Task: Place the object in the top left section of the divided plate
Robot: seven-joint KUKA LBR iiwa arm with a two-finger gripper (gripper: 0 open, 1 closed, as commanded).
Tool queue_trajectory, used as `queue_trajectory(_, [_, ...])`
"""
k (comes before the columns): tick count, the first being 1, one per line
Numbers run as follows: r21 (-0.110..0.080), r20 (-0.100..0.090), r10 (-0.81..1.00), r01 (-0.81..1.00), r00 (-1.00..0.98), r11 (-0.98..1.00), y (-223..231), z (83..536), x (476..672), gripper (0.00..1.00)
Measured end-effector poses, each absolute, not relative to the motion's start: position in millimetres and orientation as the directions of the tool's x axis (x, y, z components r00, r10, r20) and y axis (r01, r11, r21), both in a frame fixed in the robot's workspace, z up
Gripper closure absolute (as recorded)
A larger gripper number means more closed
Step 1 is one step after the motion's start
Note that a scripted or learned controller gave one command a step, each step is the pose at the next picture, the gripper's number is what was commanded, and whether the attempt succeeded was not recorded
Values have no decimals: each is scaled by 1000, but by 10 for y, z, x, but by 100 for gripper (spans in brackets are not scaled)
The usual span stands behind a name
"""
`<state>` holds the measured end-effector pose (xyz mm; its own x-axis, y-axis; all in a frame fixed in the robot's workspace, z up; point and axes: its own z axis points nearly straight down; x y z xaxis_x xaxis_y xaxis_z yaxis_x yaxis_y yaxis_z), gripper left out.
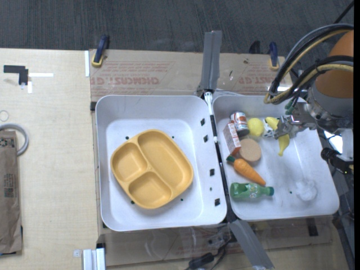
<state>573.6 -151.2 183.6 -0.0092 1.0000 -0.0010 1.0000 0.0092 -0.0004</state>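
Observation:
A yellow divided plate point(152, 169) lies tilted in the left bin point(107, 151), all three of its sections bare. My gripper point(288, 124) hangs over the upper right part of the right bin point(326, 204). A yellow banana point(283, 144) is right at its tip and points down from it. I cannot make out whether the banana is gripped or just lies under the gripper. A lemon point(256, 127) sits just left of the gripper.
Also in the right bin are a red and white can point(239, 120), a brown round object point(250, 151), a carrot point(248, 172), a green bottle point(251, 191) lying on its side and a clear crumpled object point(306, 190). A raised divider point(212, 134) separates the bins.

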Motion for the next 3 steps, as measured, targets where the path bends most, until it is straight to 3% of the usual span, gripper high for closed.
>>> queue_trajectory(1, [-2, -2, 989, 989, 148, -148, -1492, 2794, 5587, 100])
queue_trajectory(2, [-5, -1, 997, 997, 79, -79, -949, 1562, 5067, 100])
queue_trajectory(3, [-2, -3, 944, 944, 329, -329, -421, 1908, 5888, 100])
